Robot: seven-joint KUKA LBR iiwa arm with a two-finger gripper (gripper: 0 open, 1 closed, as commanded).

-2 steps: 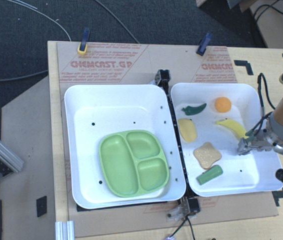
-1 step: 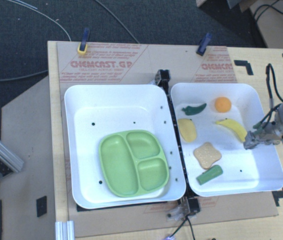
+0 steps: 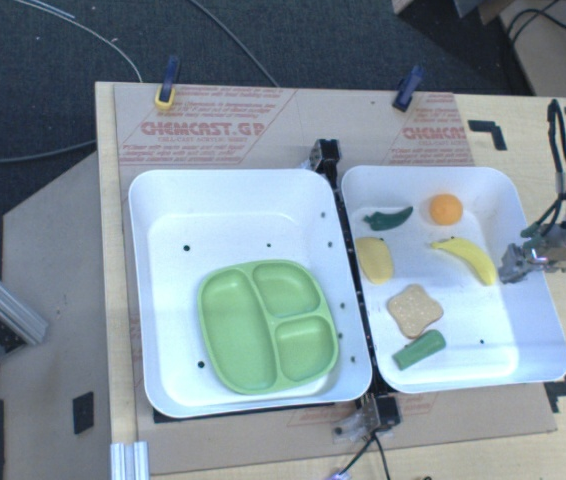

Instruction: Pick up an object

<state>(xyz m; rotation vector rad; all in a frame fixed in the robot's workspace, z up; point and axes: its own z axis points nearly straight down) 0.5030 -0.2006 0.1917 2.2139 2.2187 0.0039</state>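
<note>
The gripper [image 3: 516, 264] hung at the right bin's [image 3: 523, 363] right edge; its grip unreadable; banana [image 3: 468, 257] lay unlifted.

A green divided plate [image 3: 266, 324] lies in the left bin [image 3: 163, 228].

A green three-compartment plastic plate [image 3: 266, 324] is set in the left white bin [image 3: 153, 268]; a yellow banana [image 3: 469, 258] is laid in the right white bin [image 3: 533, 338].
</note>
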